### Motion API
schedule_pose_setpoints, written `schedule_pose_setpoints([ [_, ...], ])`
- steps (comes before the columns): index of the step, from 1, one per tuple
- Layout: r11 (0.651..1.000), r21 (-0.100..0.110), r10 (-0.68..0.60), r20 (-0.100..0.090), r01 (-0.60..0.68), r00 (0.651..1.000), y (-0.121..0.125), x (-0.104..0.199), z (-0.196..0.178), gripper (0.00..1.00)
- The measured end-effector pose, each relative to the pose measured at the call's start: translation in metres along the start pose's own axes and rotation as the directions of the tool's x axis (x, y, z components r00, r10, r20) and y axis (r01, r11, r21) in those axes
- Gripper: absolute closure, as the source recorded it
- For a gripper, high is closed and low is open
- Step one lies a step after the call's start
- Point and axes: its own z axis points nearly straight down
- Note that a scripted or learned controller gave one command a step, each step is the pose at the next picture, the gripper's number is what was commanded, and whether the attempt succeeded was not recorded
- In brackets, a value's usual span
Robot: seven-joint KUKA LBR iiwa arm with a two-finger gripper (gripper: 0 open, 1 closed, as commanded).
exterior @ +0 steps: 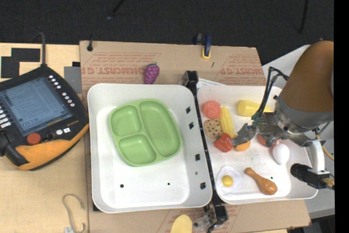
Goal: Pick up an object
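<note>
Yellow lemon at the bench's near edge, well off to the pincer's lower left; pick not yet made.

Right bin: pincer low among the toy food, tips at a small orange piece; whether they are spread, closed or clamped on it cannot be told. Red tomato just beside it to the left; corn cob and cookie up-left; pink ball beyond those; yellow block above. White egg to its right; drumstick and fried egg below. Left bin: green divided plate, well left. Judged status: approach done; secure grasp and lift remain.
</note>
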Motion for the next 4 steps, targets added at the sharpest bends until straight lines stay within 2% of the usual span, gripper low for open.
schedule_pose_setpoints([
  [1, 1.0, -0.011, -0.002, 0.001, 0.002, 1.0, 0.002, 0.0, -0.006, 0.0],
  [2, 1.0, -0.006, -0.001, 0.001, 0.001, 1.0, -0.006, -0.006, 0.047, 0.0],
  [3, 1.0, -0.006, -0.002, 0.0, 0.002, 1.0, -0.003, -0.013, 0.105, 0.0],
  [4, 1.0, -0.011, -0.002, 0.001, 0.002, 1.0, -0.003, -0.011, 0.131, 0.0],
])
